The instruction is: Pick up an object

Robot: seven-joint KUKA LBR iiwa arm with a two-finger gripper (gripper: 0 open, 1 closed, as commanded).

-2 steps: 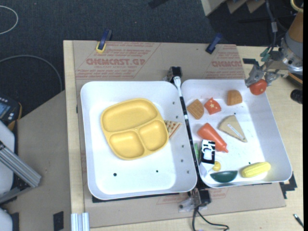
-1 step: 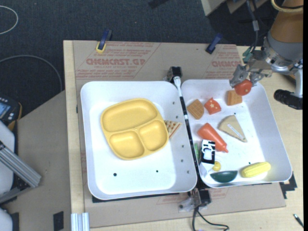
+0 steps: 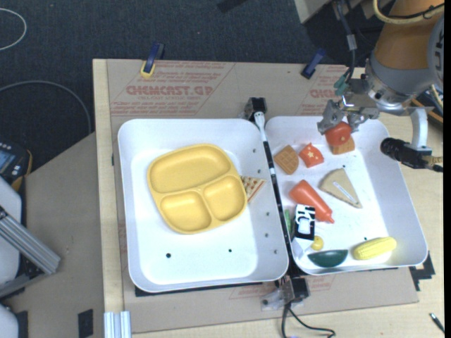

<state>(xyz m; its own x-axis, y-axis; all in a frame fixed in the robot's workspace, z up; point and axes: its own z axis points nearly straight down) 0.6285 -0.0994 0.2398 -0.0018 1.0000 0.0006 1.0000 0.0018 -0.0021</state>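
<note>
My gripper is over the far part of the right bin. A red-orange toy block sits with its top between the two fingertips, and the fingers are closed against its sides. I cannot tell whether the block is lifted or still touches the bin floor. Other objects lie in the same bin: a brown waffle piece, a small red piece, an orange carrot, a beige wedge, a black-and-white item, a dark green piece and a yellow corn cob.
The left bin holds a yellow divided plate and a small waffle triangle by the divider. A black cable fitting sticks in at the right bin's right rim. The bins rest on a cardboard sheet.
</note>
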